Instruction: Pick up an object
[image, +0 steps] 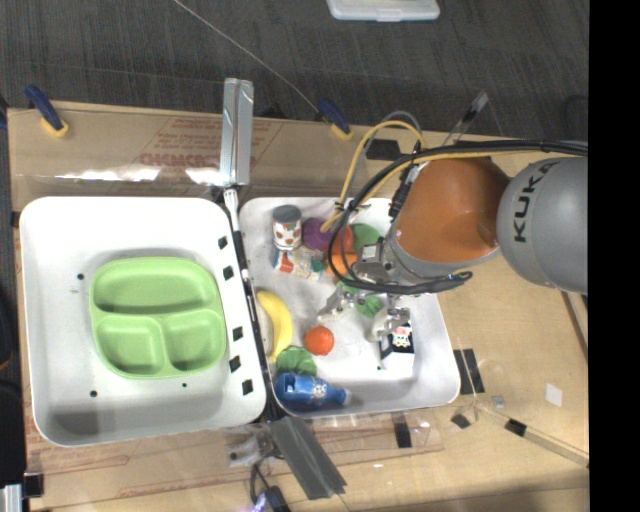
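The right bin (432, 372) holds several small objects. My gripper (362, 312) is low inside it, near the middle, under the orange band of the arm (450, 210). Its fingers (336, 304) stand apart, so it is open, and a small green piece (372, 304) shows between them on the bin floor. A white item with black marks (400, 338) lies just right of the gripper. An orange-red ball (319, 341) lies to its lower left, and a yellow banana (275, 318) lies along the bin's left wall.
A labelled can (287, 228), a purple item (315, 233) and an orange item (345, 243) crowd the bin's far end. A blue bottle (310, 392) and a green lump (295, 360) lie at the near end. The left bin (50, 400) holds a green divided tray (157, 315).
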